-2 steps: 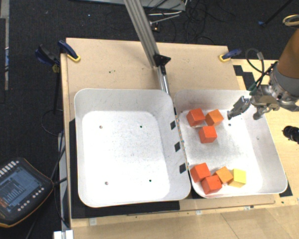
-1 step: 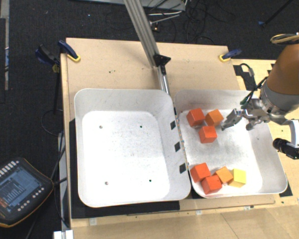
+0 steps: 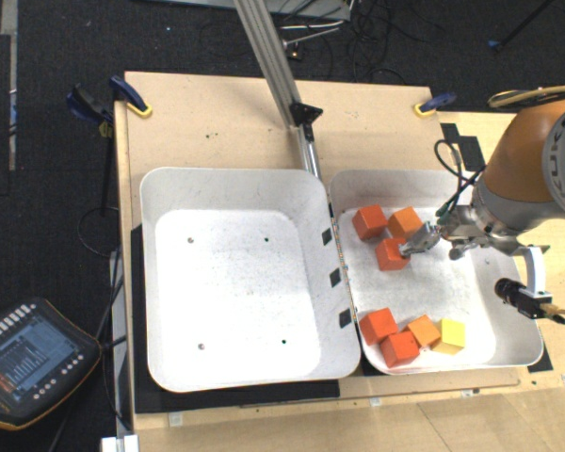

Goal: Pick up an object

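Several small blocks lie in the right bin (image 3: 494, 281). At its back left sit a red-orange block (image 3: 368, 222), an orange block (image 3: 404, 221) and a red block (image 3: 392, 253). Near the front edge lie two red blocks (image 3: 378, 324) (image 3: 400, 347), an orange block (image 3: 423, 330) and a yellow block (image 3: 451, 334). My gripper (image 3: 420, 242) reaches in from the right and sits low, right beside the red block at the back and just below the orange one. Its fingertips touch or nearly touch the red block.
The left bin (image 3: 160, 252) stands beside the right one on the wooden bench. A metal pole (image 3: 268, 50) slants up from between the bins. Clamps sit at the bench's back corners. A teach pendant (image 3: 28, 361) lies off the bench at the lower left.
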{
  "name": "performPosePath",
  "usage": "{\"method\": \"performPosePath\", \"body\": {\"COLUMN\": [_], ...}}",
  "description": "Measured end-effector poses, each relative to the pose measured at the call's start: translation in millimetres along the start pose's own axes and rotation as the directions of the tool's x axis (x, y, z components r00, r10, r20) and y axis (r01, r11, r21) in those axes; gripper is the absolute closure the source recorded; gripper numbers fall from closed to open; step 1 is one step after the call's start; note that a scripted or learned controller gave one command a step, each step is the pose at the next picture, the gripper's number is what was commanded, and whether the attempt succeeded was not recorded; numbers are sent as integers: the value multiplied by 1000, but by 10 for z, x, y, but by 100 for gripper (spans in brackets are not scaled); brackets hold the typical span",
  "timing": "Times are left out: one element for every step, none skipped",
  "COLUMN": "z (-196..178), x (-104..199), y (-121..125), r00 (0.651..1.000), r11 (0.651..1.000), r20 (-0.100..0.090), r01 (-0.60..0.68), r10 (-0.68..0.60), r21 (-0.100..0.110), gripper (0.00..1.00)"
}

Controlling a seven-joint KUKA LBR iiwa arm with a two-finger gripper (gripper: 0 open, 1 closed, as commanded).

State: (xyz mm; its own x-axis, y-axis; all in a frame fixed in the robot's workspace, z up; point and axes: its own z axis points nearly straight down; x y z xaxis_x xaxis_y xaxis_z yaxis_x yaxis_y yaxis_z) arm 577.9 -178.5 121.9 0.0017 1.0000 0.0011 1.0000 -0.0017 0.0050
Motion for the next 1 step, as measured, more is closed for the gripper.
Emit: {"method": "performPosePath", "body": {"z": [-132], "x": [-9], "y": [12], "r00": [1000], "r11": [1000], "r20": [3], "r01": [2], "r10": [-2], "r21": [-4], "gripper": [100]}}
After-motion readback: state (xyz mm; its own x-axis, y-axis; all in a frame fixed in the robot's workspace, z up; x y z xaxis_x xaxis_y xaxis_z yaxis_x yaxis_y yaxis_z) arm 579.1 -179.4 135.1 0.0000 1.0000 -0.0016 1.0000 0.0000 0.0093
